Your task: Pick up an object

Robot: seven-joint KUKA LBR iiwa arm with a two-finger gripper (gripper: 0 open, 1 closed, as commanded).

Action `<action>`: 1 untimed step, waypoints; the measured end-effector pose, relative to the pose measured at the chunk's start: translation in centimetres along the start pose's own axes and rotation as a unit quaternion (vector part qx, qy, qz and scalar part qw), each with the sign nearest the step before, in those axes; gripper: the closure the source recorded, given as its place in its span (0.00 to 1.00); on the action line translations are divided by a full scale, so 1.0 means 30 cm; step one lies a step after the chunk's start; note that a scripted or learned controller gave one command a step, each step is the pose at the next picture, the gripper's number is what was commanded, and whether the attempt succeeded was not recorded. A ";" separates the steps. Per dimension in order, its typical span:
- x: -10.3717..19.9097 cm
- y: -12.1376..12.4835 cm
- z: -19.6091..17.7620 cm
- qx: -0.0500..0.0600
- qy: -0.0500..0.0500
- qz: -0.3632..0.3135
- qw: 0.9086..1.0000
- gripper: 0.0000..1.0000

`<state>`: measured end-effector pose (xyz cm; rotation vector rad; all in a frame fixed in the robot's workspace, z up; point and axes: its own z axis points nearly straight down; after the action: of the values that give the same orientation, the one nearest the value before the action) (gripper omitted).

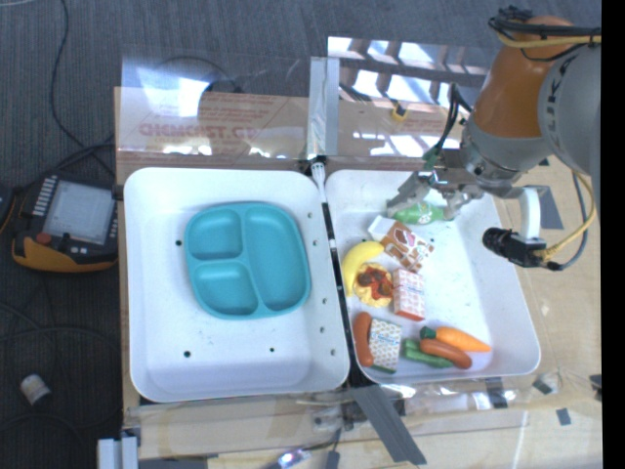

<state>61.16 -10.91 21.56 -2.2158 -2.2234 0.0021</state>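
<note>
With the end effector (437, 195) hovering spread open over a green object (420, 213) in the right bin's (508, 311) upper part, right of frame centre, it should descend straight, centring before closing.

Teal plate (244, 260), orange carrot (457, 339)

Two bins sit side by side on the desk (571, 291). A tray (246, 259) lies in the left bin (156, 360). The right bin (508, 330) holds toy food: a carrot (459, 339) at the front, small boxes (407, 246) in the middle. The claw (428, 201) is over the back of that bin.
</note>
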 end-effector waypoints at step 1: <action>0.046 -0.318 0.261 0.001 0.000 0.085 0.996 0.00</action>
<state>51.58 -9.56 13.76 -2.3957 -2.0255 0.0052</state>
